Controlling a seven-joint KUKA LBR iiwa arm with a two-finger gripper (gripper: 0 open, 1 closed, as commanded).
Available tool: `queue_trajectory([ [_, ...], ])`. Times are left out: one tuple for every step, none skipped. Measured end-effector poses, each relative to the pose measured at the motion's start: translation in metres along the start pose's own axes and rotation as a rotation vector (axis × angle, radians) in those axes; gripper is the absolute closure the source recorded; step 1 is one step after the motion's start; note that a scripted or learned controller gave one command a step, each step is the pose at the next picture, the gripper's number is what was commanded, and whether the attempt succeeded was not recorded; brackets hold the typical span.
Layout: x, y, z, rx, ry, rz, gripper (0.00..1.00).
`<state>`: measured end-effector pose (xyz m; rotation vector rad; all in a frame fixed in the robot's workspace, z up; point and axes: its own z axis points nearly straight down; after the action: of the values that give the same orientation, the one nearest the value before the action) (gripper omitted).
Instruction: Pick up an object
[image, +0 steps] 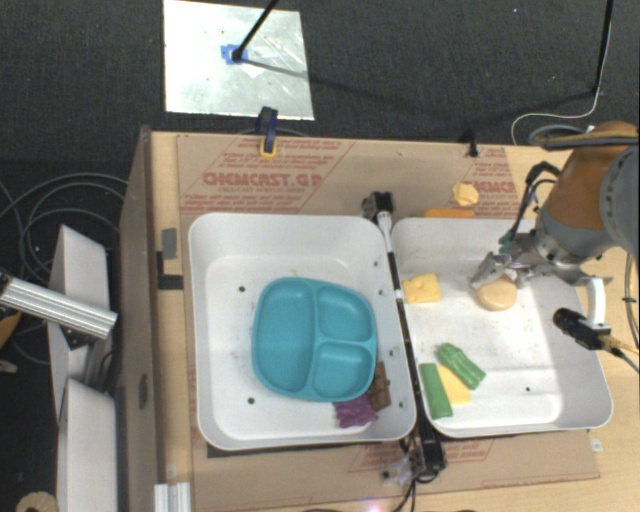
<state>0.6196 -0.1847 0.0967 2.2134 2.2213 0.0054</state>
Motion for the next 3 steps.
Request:
queue_trajectory([
  [0.046, 0.053, 0.012, -0.001, 0.003, -0.006, 1.00],
  [0.042, 0.050, 0.012, 0.003, 0.001, -0.001, 0.00],
  [0.039, -0.050, 0.013, 0.014, 0.003, 0.006, 0.00],
])
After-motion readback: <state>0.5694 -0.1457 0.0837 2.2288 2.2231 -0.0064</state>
